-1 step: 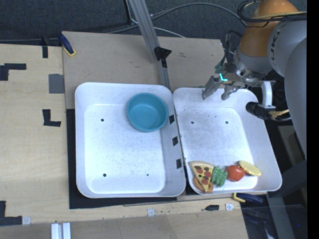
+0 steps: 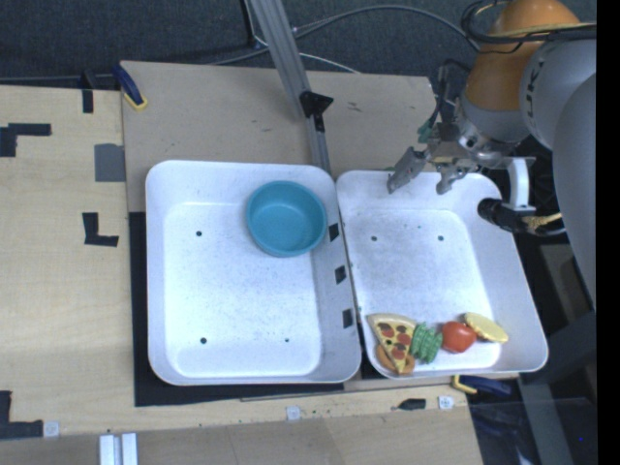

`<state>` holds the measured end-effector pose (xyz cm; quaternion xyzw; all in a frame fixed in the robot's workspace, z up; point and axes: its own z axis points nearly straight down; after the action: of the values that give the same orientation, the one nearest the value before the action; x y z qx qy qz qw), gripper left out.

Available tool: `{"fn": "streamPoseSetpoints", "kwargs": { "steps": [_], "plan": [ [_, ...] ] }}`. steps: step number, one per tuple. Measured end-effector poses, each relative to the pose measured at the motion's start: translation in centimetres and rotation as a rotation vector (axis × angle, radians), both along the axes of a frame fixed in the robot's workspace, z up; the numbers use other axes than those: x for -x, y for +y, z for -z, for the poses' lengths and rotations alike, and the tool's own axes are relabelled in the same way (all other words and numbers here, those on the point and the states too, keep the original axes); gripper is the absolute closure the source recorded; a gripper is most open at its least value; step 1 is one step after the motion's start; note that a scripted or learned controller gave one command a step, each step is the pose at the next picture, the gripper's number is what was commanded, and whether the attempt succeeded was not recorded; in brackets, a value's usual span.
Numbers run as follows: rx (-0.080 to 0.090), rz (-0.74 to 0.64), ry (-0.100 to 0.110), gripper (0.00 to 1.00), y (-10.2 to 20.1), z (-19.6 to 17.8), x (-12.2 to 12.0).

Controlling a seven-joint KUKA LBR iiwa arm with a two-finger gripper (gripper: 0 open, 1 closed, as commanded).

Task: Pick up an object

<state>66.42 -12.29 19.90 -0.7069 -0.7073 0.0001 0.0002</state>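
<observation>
My gripper (image 2: 422, 181) hangs over the far edge of the right bin (image 2: 417, 260), its two fingers spread apart and open with nothing between them. At that bin's near edge lie a pizza slice toy (image 2: 389, 339), a green leafy toy (image 2: 424, 341), a red tomato toy (image 2: 457, 336) and a yellow piece (image 2: 485, 327), close together in a row. A blue bowl (image 2: 285, 218) sits upright in the far right corner of the left bin (image 2: 232, 298). The gripper is well away from all of them.
A slanted grey metal pole (image 2: 291, 66) runs down to the gap between the bins. Black cables (image 2: 368, 17) trail across the back of the bench. The arm's orange band (image 2: 513, 56) and grey body fill the upper right.
</observation>
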Motion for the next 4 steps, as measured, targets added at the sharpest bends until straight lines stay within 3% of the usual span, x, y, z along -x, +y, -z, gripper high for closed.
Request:
{"fn": "streamPoseSetpoints", "kwargs": {
  "steps": [2, 3, 4],
  "plan": [
    [0.000, 0.000, 0.001, 0.00, 0.2, 11.1, -0.4],
    [0.001, -0.001, 0.000, 1.00, 0.2, 10.0, -0.5],
    [0.000, 0.000, -0.004, 1.00, 0.4, 5.7, -0.5]
  ]
}}
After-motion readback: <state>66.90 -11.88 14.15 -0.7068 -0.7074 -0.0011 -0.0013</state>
